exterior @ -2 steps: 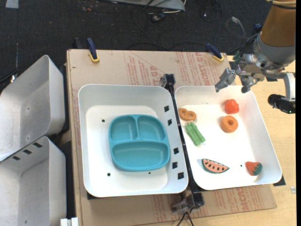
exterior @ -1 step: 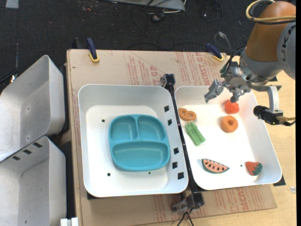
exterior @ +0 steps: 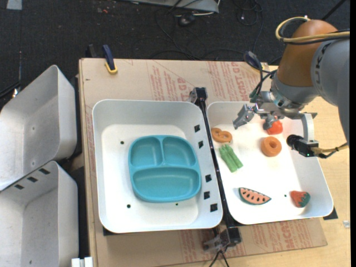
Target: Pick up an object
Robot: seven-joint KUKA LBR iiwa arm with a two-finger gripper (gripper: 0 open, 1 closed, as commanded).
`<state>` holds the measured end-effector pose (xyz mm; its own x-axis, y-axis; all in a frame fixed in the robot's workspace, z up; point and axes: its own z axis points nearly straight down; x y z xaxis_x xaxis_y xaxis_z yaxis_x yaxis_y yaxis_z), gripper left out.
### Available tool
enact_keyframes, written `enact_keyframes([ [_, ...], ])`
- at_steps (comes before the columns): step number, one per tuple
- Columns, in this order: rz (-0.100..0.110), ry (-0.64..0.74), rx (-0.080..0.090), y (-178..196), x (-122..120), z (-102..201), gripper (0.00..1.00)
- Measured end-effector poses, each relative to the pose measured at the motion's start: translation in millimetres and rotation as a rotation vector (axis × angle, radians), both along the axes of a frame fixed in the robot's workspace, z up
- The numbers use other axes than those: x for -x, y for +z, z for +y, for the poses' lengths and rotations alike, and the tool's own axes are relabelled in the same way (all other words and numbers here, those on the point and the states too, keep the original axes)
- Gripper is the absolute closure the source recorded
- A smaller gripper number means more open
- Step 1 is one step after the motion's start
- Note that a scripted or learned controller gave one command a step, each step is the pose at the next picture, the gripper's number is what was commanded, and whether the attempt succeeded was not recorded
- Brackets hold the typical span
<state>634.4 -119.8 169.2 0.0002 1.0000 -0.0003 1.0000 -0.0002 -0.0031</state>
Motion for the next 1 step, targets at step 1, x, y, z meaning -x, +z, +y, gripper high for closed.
enact_keyframes([
  [1, 0.001, -0.001, 0.0, -47.0, 8.4, 2.9, 0.0],
])
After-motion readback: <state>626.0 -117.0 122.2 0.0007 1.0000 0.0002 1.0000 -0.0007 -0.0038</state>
